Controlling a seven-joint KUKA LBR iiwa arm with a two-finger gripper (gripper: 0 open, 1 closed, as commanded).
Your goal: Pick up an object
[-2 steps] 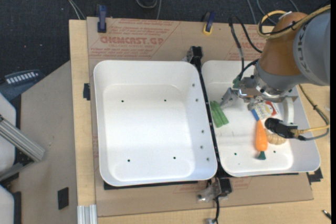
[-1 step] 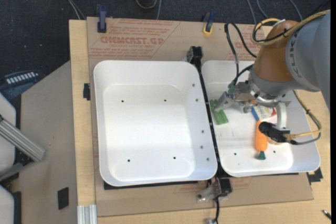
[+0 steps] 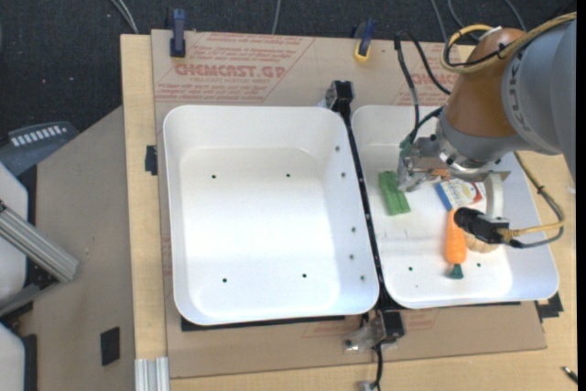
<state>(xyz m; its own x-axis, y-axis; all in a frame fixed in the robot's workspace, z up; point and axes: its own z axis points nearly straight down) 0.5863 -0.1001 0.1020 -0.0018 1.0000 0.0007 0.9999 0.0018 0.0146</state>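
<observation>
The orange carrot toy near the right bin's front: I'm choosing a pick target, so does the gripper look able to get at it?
Probably yes. The carrot toy lies on the right bin floor with open space above; only a black cable end touches its upper side.

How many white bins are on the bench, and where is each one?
2. The left bin lies on the view's left side. The right bin lies beside it on the right, under the arm, and holds a green block and a carrot.
</observation>
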